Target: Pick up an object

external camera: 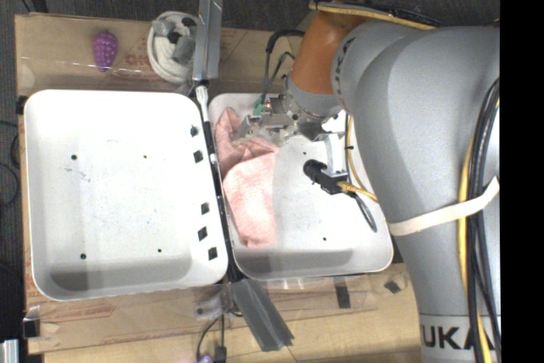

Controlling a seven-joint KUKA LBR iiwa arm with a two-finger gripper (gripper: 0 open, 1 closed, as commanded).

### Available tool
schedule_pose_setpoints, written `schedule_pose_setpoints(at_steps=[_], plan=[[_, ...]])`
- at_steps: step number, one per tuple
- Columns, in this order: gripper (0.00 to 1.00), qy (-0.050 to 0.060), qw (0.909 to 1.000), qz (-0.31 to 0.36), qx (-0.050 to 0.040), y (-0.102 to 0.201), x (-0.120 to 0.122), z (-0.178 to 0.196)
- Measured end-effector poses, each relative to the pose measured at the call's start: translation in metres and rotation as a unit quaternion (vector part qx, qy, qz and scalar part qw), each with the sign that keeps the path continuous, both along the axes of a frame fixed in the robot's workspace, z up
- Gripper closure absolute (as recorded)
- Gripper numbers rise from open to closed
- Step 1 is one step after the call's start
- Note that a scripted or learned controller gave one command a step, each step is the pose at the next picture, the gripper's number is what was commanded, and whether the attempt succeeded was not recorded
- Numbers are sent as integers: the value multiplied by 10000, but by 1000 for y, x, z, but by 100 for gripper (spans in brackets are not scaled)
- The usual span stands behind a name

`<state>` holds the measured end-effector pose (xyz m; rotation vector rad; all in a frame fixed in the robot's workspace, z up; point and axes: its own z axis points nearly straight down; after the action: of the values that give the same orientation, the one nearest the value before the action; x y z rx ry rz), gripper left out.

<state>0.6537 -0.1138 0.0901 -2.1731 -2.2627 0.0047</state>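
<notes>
Grey arm point(425, 140) looms closest; its hand point(270, 116) sits over the pink cloth point(251, 183), whose long axis trails away below it. Grip state I cannot tell.

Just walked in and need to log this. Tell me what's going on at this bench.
A grey KUKA arm reaches in from the right, over the right bin, trying to pick something up. Its gripper sits low at the far end of that bin, right at the top edge of a pink cloth lying along the bin's left wall. Whether it has actually caught the cloth can't be told. The left bin sits alongside.
</notes>
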Motion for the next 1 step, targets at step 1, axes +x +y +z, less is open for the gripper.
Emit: schedule_pose_setpoints(at_steps=[1], plan=[[100,15,10000,34,1,2,0,9]])
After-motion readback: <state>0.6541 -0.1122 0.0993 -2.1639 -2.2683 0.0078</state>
